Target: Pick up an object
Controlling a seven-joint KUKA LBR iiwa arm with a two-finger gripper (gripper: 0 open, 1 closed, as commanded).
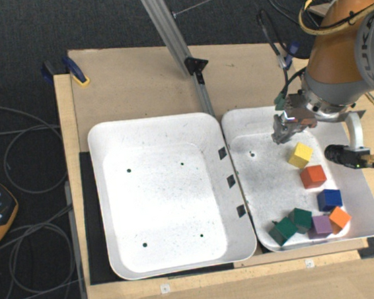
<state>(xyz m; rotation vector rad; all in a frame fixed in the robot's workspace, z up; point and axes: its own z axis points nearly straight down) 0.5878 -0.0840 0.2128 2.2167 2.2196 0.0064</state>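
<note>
the yellow block (300,155) lies in the right bin (263,177), in its upper right part, just below and a little right of the claw (282,131). the claw hangs over the bin's upper middle, close to the block but apart from it, with nothing seen between its tips. whether it is spread or pressed together i cannot tell; the tips are dark, small and blurred against the wrist.

below the yellow block, down the bin's right side, sit a red block (313,176) and a blue block (330,199). along the lower edge lie an orange block (340,218), a purple block (322,224) and two green blocks (293,224) touching each other; the purple one is partly hidden between its neighbours. that makes seven blocks: one each of yellow, red, blue, orange and purple, and two green.

the arm (342,49) comes in from the upper right, cut off by the frame edge, and hides the bin's upper right corner. the left bin (111,186) lies beside the right one, in the centre left of the frame; there are two bins.
</note>
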